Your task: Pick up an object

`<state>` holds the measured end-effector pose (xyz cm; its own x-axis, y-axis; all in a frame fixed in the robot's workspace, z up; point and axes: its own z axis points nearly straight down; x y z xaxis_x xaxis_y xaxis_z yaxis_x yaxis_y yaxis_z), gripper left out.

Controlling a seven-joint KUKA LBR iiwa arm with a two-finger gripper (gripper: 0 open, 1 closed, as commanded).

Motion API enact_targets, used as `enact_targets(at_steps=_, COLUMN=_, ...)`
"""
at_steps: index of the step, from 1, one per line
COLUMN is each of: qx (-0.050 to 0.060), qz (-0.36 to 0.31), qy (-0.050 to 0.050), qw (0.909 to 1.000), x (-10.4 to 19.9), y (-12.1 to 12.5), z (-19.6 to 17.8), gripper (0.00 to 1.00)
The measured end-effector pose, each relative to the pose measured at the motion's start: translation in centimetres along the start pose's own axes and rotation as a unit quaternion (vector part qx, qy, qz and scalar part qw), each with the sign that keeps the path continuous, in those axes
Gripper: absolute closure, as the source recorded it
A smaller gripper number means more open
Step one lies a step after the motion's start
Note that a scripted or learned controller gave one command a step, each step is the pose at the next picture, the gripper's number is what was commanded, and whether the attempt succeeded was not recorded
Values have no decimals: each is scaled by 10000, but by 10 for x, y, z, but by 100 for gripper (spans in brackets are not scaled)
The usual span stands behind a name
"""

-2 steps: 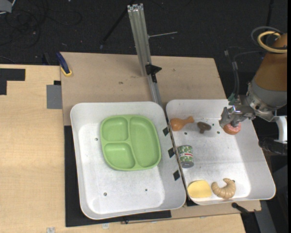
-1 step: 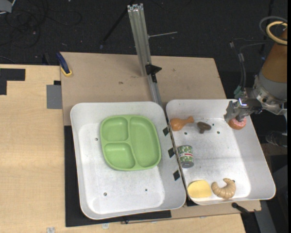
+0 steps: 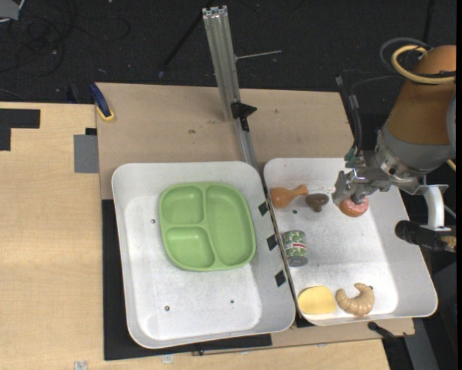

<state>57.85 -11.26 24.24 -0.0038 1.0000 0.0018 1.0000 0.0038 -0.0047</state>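
My gripper [image 3: 352, 195] hangs low over the back of the right bin [image 3: 404, 280], right above a small red round object [image 3: 355, 206] that peeks out under it. To its left lie a brown lump [image 3: 317, 201] and an orange drumstick-shaped toy [image 3: 288, 195]. A small green patterned can [image 3: 295, 247] stands near the bin's left wall. A yellow round piece [image 3: 316, 301] and a tan croissant-shaped toy [image 3: 356, 299] rest at the front.
The left bin [image 3: 138, 284] holds a green divided plate [image 3: 207, 226]. A metal post [image 3: 223, 60] rises behind the bins. Black clips [image 3: 271, 241] sit along the wall between the bins.
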Motion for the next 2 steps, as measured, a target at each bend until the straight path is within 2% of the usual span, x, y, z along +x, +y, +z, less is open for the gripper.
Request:
enact_targets(at_steps=1, qx=-1, qz=-5, qy=1, qw=10000, x=61, y=-1, z=9, gripper=100)
enact_targets(at_steps=2, qx=-9, qz=-9, qy=-1, qw=10000, x=114, y=-5, z=1, gripper=100)
